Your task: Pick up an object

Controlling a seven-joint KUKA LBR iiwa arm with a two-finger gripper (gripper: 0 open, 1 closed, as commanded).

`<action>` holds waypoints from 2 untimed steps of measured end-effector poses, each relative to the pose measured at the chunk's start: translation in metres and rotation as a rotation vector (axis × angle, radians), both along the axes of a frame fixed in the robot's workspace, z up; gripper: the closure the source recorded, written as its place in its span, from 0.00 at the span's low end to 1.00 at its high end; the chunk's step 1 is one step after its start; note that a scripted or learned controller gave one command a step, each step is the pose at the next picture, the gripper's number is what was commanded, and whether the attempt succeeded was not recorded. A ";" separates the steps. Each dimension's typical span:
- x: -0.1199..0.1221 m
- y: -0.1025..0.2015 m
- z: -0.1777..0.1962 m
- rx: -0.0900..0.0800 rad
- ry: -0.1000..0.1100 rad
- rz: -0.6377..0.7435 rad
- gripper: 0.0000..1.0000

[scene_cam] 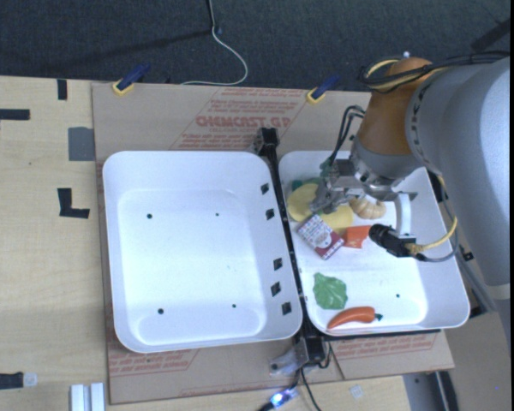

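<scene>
Several small items crowd the upper part of the right bin [437, 311], and that crowding is the story right now: a yellow piece [303, 198] sits just under the gripper [332, 193], with a red-and-white packet [320, 234] touching it below, a yellow block [340, 218] and an orange piece [355, 237] pressed in beside that, and a pale lumpy thing [367, 205] tucked under the wrist. Which one the arm [394, 127] is going for, I can't say for sure, though the yellow piece looks the likeliest. The fingers are down among the pile, and whether they are spread or closed, or have anything between them, I cannot tell from this slanted view. The risk, as I judge it: with things touching like this, the fingers could land on an edge and shove the pile aside, or pinch two at once and drop both. The yellow piece looks rounded and could squirt out. It also lies near the divider wall, so a finger might catch on that rim. Further down, a green leaf [330, 290] and an orange-red pepper [353, 317] lie well apart, far easier pickings. Over on the other side, the left bin [120, 178] and the tabletop [34, 255] beyond.
</scene>
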State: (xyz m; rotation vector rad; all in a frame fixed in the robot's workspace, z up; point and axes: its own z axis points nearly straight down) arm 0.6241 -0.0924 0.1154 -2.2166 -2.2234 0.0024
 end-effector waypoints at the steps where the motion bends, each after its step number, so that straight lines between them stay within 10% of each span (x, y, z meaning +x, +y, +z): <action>1: 0.000 0.000 -0.001 0.000 0.001 0.000 0.00; 2: -0.043 -0.026 -0.028 0.002 -0.010 -0.007 0.00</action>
